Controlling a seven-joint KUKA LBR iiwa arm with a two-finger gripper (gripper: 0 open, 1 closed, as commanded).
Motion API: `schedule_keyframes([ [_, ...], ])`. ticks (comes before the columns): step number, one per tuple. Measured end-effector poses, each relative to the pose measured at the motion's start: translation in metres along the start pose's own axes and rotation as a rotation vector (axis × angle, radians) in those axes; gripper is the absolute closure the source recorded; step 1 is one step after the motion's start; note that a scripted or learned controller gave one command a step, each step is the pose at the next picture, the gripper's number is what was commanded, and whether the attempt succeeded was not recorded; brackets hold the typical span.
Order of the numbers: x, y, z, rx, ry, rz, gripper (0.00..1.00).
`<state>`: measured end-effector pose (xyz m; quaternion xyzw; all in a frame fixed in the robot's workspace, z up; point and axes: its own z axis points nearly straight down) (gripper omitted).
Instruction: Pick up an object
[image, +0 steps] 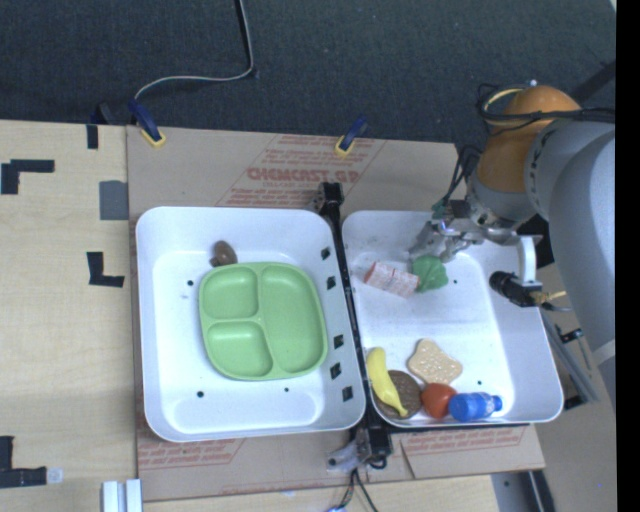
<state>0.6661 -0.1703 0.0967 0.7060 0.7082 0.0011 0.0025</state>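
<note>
gripper (437, 243) | apparently touching green toy (432, 274) | right bin (520, 340)

robot lab, taped cardboard bench (290, 170), clamps (148, 128), loose cable (235, 50)

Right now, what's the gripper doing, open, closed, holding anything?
Gripper: down in the right bin, right above the green toy; open or closed cannot be told, and no grasp is visible.
</note>
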Motion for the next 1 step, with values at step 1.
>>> schedule_keyframes([
  [1,0.0981,-0.0178,-0.0886,0.004,0.003,0.000,1.00],
])
